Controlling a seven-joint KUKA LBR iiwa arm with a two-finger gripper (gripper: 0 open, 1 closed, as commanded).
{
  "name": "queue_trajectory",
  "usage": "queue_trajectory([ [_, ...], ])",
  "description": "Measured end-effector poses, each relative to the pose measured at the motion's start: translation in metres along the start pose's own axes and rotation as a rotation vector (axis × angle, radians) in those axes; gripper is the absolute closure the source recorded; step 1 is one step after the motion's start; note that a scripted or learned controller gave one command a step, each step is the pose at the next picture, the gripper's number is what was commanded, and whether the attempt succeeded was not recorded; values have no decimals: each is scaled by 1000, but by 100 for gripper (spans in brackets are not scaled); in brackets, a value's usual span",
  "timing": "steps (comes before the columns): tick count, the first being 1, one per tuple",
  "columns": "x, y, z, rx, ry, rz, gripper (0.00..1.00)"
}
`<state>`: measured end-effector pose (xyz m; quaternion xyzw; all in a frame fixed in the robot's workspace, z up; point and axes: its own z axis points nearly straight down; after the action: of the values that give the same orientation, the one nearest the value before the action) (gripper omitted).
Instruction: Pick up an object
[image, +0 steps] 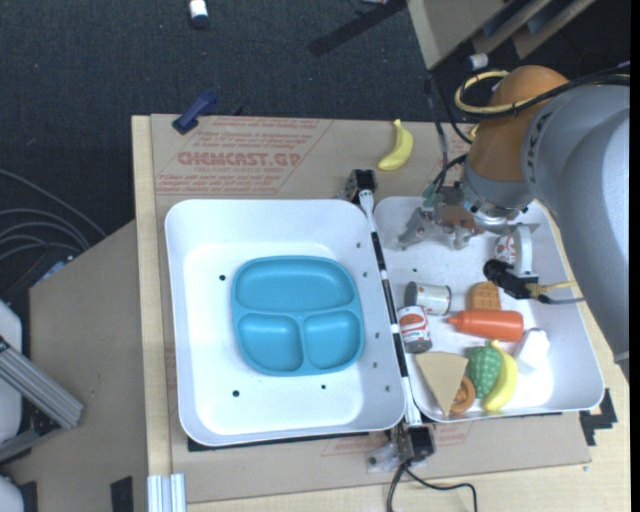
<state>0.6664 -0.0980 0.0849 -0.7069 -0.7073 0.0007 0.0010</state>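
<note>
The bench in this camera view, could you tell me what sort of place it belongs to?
Probably a robotics lab set up for grasping trials. Two white bins sit on a board, one with a blue divided tray, the other with toy food such as a carrot. Loose cables lie on dark carpet.

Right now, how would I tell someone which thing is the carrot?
Look in the right bin, the one crowded with toy food beside the bin holding the blue tray. Near its middle lies the carrot, on its side, below a small tan biscuit. It is the only long orange piece, tapering to the left.
</note>
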Motion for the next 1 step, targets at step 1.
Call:
queue_trajectory([
  [1,0,1,-10,-2,-1,0,100],
])
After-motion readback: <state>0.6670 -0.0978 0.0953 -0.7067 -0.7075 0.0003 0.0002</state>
